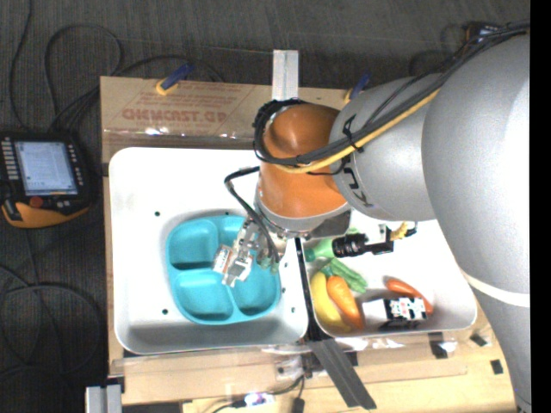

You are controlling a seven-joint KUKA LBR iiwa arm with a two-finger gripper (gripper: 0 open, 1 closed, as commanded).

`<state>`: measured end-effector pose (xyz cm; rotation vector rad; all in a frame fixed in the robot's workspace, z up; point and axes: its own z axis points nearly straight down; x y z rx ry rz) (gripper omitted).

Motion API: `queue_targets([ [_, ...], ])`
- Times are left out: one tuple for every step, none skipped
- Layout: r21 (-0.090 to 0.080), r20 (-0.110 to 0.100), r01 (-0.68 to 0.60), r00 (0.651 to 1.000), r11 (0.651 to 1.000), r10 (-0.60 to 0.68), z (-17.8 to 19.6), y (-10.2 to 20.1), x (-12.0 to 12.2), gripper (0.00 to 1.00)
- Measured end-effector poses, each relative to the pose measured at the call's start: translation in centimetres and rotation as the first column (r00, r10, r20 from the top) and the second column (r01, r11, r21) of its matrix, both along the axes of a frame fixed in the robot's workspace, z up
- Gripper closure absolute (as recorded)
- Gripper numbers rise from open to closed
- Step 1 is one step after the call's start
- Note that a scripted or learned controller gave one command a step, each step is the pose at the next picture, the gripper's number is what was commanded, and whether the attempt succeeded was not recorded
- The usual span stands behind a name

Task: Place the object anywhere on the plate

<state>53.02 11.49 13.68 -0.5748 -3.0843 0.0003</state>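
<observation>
Camera view: gripper over the plate.

We saw it hanging above the turquoise plate's 3 o'clock side in the left bin; a pale object perhaps sat between its fingers, whose opening we couldn't judge, ready for release.

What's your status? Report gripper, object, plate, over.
Gripper over the plate, left bin. Whether it carries anything: cannot tell. Toy vegetables lie in the right bin. Nothing blocking the plate.

plate: left part open | right part: under claw | right bin: crowded
</observation>
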Motion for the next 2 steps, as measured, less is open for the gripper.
queue_targets([
  [0.001, 0.000, 0.000, 1.000, 1.000, 0.000, 0.0, 0.0, 0.0, 0.00],
  [0.002, 0.003, -0.431, 0.903, 0.903, 0.431, 2.3, 2.6, -4.3, 0.00],
])
